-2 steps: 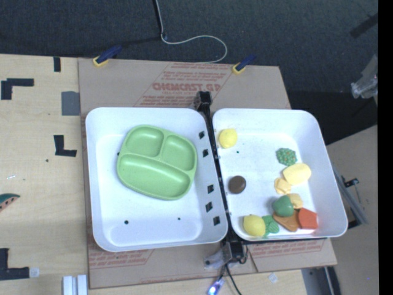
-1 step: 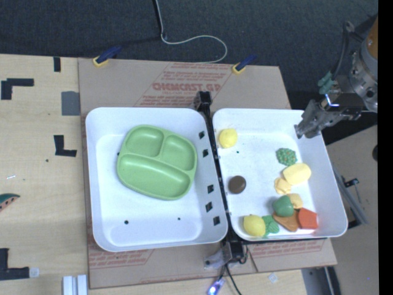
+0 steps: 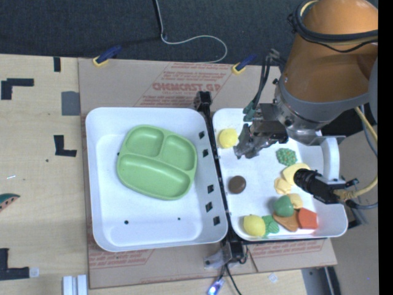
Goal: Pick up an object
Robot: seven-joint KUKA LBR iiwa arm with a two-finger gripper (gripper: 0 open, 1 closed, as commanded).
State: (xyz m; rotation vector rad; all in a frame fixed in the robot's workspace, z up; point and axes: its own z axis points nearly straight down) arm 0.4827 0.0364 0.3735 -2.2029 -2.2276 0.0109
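Note:
My gripper [image 3: 247, 150] hangs over the right bin [image 3: 258, 117], just right of a small yellow ball [image 3: 227, 137] near the bin's left wall. Nothing shows between the dark fingers, and their spacing is unclear from this angle. Below it lies a brown round piece [image 3: 237, 184]. Along the bin's right and front sit a green bumpy item [image 3: 285, 156], a yellow curved piece [image 3: 290, 176], a green ball [image 3: 284, 205], an orange block [image 3: 307, 219] and a yellow lemon [image 3: 254, 225].
The left bin [image 3: 104, 134] holds a green divided plate [image 3: 157, 161]. Black clips [image 3: 210, 189] run along the wall between the bins. The arm's large orange and grey body [image 3: 328, 48] overhangs the right bin's far right part. A cable [image 3: 184, 39] lies behind the bins.

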